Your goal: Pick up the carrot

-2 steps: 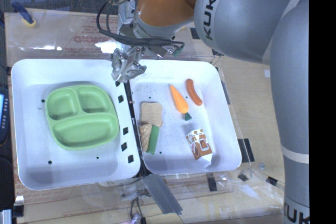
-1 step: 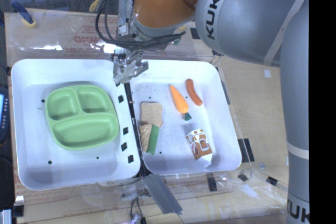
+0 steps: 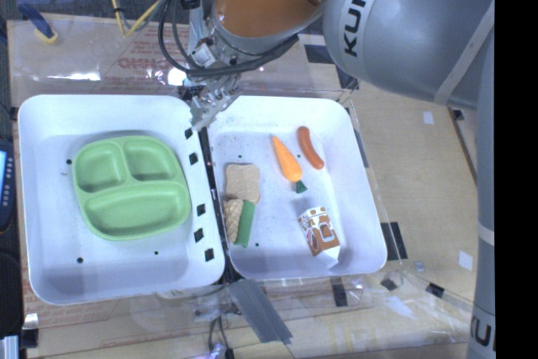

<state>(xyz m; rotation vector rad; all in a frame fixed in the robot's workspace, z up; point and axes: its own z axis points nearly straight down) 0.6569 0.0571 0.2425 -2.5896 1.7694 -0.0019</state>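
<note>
Camera view has my end effector [image 3: 204, 103] parked over the rim where the two white bins meet, up at the far edge, and from this angle I cannot tell whether it is apart or together. Nothing sits in it that I can make out.

The carrot [image 3: 287, 161] lies in the right bin [image 3: 357, 181], off to the right of the end effector and nearer the camera, well apart from it. It rests flat, orange body slanting, green stub at the near end. Just beyond it on the right lies a sausage [image 3: 310, 147], close but not touching, so I judge there is room to come down on the carrot alone.

It looks like a toy: light, stiff, smooth, likely a bit slippery and prone to roll. I'd take it across the thick middle of the orange body, squarely across its long axis, not at the tapered tip.

Closer to the end effector's side sit a bread slice [image 3: 242, 182] and a green stick [image 3: 245, 224]; the left bin holds a green divided plate [image 3: 130, 185].
</note>
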